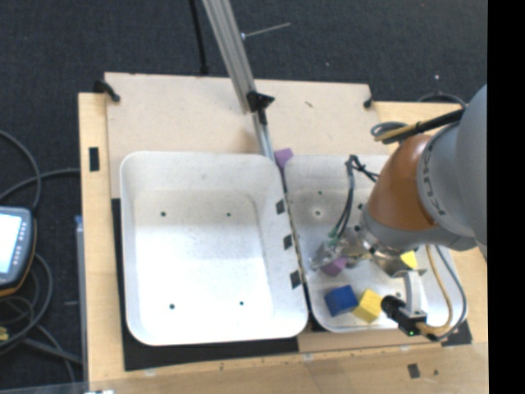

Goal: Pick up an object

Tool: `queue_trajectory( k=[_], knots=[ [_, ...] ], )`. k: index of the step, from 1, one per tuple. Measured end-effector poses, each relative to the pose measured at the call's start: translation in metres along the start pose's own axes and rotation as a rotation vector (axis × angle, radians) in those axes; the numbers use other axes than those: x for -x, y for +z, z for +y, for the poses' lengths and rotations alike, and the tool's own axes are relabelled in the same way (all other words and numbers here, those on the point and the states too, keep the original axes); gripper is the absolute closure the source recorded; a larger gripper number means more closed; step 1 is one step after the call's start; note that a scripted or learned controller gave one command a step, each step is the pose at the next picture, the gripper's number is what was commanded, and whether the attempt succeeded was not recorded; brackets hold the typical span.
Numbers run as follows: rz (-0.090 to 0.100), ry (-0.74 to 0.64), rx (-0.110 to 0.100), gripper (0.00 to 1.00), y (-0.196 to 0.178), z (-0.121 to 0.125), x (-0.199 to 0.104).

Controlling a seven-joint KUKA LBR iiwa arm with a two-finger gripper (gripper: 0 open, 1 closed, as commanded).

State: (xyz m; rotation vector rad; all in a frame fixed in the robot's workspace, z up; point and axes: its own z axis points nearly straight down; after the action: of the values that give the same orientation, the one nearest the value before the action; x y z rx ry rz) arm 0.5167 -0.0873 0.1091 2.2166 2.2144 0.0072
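The arm point(435, 187) comes in from the right and bends down over the right bin point(316, 187), its orange band sitting above the bin's middle. The gripper point(343, 251) hangs low inside this bin, near the wall it shares with the left bin point(205, 245). Wires and the wrist crowd the tool, so I cannot tell whether it is released or clenched on anything.

A purple block point(334, 264) lies just under the gripper, touching it or very close; I cannot say which. Nearer the bin's front edge sits a blue block point(340, 300), and a yellow block point(370, 306) rests just to its right, almost touching. Another yellow piece point(408, 259) peeks out from under the wrist, further right. A second purple block point(283, 157) sits at the bin's far left corner, up by the rim, beside the foot of a slanted metal rail point(234, 48).

The left bin stands just beside the right one, both on a tan bench point(180, 113).
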Motion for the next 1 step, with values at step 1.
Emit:
queue_trajectory(
  k=[1],
  knots=[
    [0.006,-0.011,-0.001,1.00,-0.0920,-0.0181,-0.0738]
  ],
)
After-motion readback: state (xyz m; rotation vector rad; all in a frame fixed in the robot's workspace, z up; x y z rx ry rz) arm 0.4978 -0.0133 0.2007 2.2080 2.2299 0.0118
